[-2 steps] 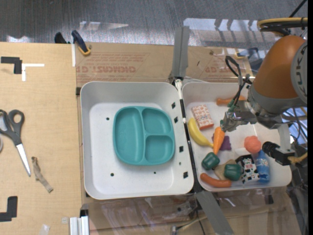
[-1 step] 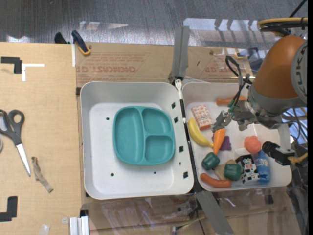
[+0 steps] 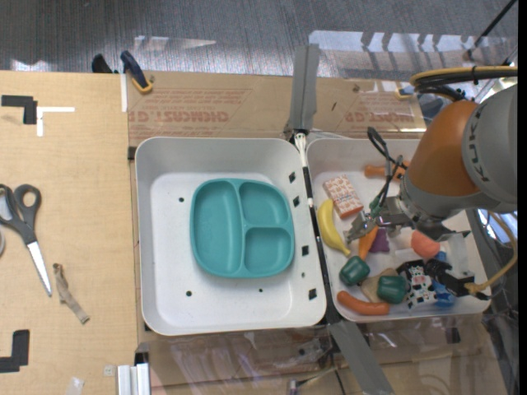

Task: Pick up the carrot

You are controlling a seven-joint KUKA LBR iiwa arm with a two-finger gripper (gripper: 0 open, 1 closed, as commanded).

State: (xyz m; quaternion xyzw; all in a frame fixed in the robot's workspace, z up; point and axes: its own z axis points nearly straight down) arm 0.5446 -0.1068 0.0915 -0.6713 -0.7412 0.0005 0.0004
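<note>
Two shallow white bins side by side: left bin (image 3: pixel 156 245) at centre frame holds one teal divided plate (image 3: pixel 243 227) with three compartments; right bin (image 3: pixel 329 151) at right of frame holds mixed toy food. Contents of right bin, counted: one banana (image 3: pixel 330 225) along its left wall, one pink waffle-patterned block (image 3: pixel 342 196) above it, one dark green piece (image 3: pixel 356 271), one green pepper-like piece (image 3: pixel 392 288), one red-orange sausage shape (image 3: pixel 361 304) at the lower edge, one orange-red rounded piece (image 3: pixel 426 243). Carrot (image 3: pixel 370 241): orange, centre of the right bin, directly under the gripper (image 3: pixel 367 227), between its narrowly set fingers. Tabletop (image 3: pixel 66 220), left of frame: one pair of scissors (image 3: pixel 25 229). Cardboard (image 3: pixel 206 109) behind the bins bears red mirrored print, not legible.
</note>
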